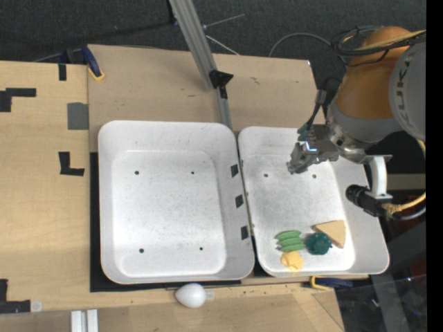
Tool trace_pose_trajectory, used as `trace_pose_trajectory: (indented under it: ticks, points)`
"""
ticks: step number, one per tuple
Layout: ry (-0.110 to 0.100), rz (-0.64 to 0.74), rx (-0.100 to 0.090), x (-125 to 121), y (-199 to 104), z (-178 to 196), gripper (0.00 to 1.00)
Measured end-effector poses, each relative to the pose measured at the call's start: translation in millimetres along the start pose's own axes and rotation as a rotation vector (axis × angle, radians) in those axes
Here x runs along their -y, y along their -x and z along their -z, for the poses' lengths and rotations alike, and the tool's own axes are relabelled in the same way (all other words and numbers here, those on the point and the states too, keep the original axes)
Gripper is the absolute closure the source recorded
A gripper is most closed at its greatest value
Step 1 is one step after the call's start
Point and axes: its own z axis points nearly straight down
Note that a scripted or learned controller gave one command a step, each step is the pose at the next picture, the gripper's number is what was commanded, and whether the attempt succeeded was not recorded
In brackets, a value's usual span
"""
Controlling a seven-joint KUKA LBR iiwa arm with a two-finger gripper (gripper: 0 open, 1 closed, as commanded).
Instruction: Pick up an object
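My gripper [299,163] hangs over the upper part of the right bin [277,206], its dark fingers pointing down at bare bin floor. Nothing shows between them. At the near end of that bin lies a small cluster of objects: a green ridged piece [289,239], a yellow piece [293,259] just below it, a dark teal lump [318,243] and a tan wedge [332,232]. The gripper is well above the cluster in the view, a good distance from all of them.
The left bin [111,199] sits beside the right one, with black clips along the seam between them. A white egg-shaped object [190,295] lies on the bench in front of the left bin. A grey metal pole [197,40] slants in from the top.
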Motion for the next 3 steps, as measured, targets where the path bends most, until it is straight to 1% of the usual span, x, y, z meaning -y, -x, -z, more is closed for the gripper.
trace_pose_trajectory:
  ticks: [2,3]
  points:
    - [0.001,0.002,0.0,3,-114,1,1.0]
    - [0.0,0.0,0.001,-13,-161,-17,1.0]
